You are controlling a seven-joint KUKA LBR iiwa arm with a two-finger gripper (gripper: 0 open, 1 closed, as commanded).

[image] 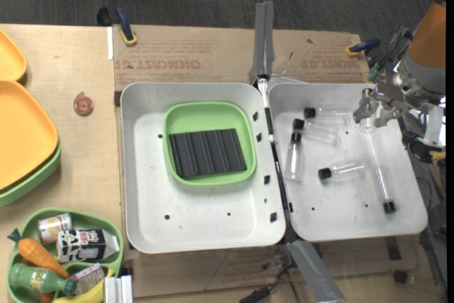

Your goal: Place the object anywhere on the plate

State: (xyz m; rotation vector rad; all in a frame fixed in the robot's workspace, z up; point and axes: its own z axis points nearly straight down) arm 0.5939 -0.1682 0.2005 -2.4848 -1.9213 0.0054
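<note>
Right bin (418,213) holds clear tubes; nearest one (383,186) lies at 5 o'clock, others (339,171) mid-bin. Plate (245,117), centre of left bin (142,223), carries only a dark ribbed insert (208,152). Gripper (370,112) hovers at 1 o'clock; fingers' state cannot be told. Placement outstanding.

I hung at the right bin's (397,223) far right corner, my gripper (370,112) just above its floor. Clear tubes with black caps (340,171) lay scattered below me, well apart, bare white floor between them. The ridge between the bins (273,152) stood across my way left. In the left bin (142,209), the green plate (210,117) carried a dark ribbed slab (207,152) over most of its middle; only its rim showed bare. White floor ran open around the plate.
</note>
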